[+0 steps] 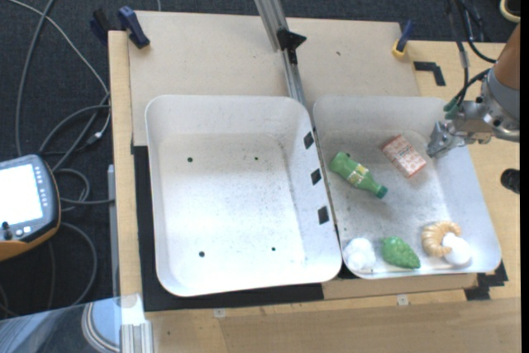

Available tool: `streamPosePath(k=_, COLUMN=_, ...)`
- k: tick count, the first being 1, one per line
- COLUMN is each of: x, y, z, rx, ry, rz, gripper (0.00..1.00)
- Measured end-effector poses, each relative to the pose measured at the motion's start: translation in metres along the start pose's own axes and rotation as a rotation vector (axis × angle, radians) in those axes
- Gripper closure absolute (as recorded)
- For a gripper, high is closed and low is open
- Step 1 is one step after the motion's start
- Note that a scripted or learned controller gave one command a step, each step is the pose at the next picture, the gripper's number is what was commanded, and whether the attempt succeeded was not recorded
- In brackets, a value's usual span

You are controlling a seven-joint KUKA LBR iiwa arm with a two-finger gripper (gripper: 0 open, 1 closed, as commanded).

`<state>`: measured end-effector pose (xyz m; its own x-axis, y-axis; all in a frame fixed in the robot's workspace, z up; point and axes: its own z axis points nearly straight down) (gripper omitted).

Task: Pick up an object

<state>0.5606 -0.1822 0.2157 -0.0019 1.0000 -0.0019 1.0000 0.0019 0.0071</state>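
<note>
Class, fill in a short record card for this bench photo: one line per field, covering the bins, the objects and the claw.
left bin: white, shallow
right bin: holds all five objects
green bottle: lying on its side, mid-bin
pink box: right of the bottle
white ball: front edge
green lump: beside the white ball
tan and white item: front right corner
claw: just right of the pink box, holding nothing visible

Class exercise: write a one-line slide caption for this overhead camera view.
Gripper poised beside a pink box in the right bin, near a green bottle.
</note>
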Motion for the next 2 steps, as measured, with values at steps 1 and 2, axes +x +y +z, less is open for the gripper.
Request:
streamPosePath(k=1, x=0.000, y=0.002, z=-0.053, rx=-0.001, ry=-0.001, rz=-0.001, gripper=1.00)
streamPosePath(k=2, x=0.058, y=0.016, z=-0.058, rx=0.002, ry=0.003, rz=-0.006, gripper=1.00)
